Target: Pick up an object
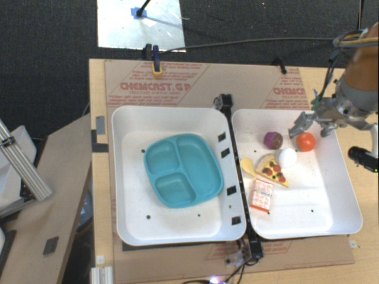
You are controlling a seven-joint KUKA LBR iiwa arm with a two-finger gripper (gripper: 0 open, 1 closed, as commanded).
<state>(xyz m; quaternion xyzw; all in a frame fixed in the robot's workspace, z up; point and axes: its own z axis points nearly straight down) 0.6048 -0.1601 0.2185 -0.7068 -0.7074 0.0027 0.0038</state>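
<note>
In the right bin (331,218) lie a purple ball (273,139), a red tomato (305,141), a white egg (287,157), a pizza slice (272,170) and a red-and-white packet (262,194). My gripper (311,126) hangs over the bin's far right part, just above the tomato. Its two grey fingers (299,125) are spread apart and nothing sits between them.
The left bin (127,158) holds a teal divided plate (182,169). Black clips run along the divider (228,152) between the bins. The arm (359,81) enters from the right above the bin's far corner. A cardboard sheet (177,78) lies under both bins.
</note>
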